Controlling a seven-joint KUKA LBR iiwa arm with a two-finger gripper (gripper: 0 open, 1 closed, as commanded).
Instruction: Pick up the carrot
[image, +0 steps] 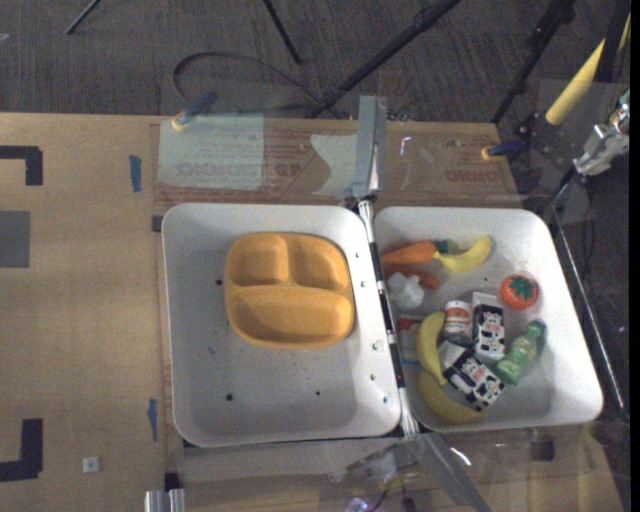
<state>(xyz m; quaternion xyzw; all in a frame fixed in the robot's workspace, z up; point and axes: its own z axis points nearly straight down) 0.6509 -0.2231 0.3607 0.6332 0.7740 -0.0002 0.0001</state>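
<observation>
Claw (606, 140) parked high at the view's right edge, outside both bins, over the dark floor. Blurred and partly cut off by the frame; open or closed, cannot tell. Nothing seen held.

Down and to the left of the claw, well apart from it: carrot (408, 253), lying flat in the right bin (572, 385), at that bin's far-left corner, close to the divider between the bins. Orange body, green tip pointing back toward the claw's side.

Just beside the carrot on the claw's side: small yellow banana (466, 256), touching or nearly touching the green tip. Below the carrot, farther from the claw: white lumpy item (406, 291).

Lower in the same bin: red-orange tomato (519, 290), nearest to the claw of the lot; small jar (458, 320); two cow-patterned cartons (489, 328); green bottle (520, 352); two larger bananas (430, 345), crowded together.

Farthest from the claw: left bin (200, 400), with an orange divided plate (290, 290) lying flat in it.
</observation>
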